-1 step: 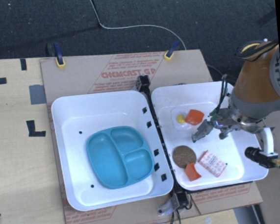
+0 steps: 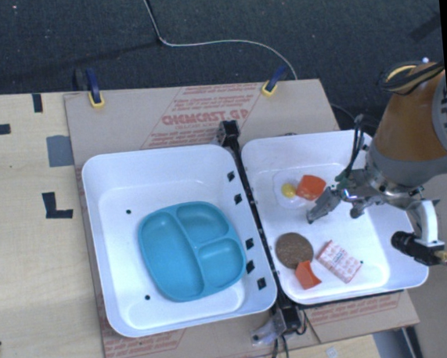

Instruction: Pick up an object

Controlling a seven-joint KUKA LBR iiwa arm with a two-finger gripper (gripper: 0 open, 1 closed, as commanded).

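Orange block [image 2: 311, 186] is sitting in the far part of the right bin [image 2: 374, 278], touching a yellow piece [image 2: 289, 190]. I am hovering my pincer [image 2: 338, 204] just right of it, fingers spread and gripping nothing. If I am closing off-centre, I judge I am risking nudging the block away or pinching both; the brown disc [image 2: 294, 248] and red-white packet [image 2: 339, 261] are lying nearer.

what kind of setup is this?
Likely a lab pick-and-place test bench: two white bins on clamped cardboard, a robot arm over toy items, a blue divided plate.
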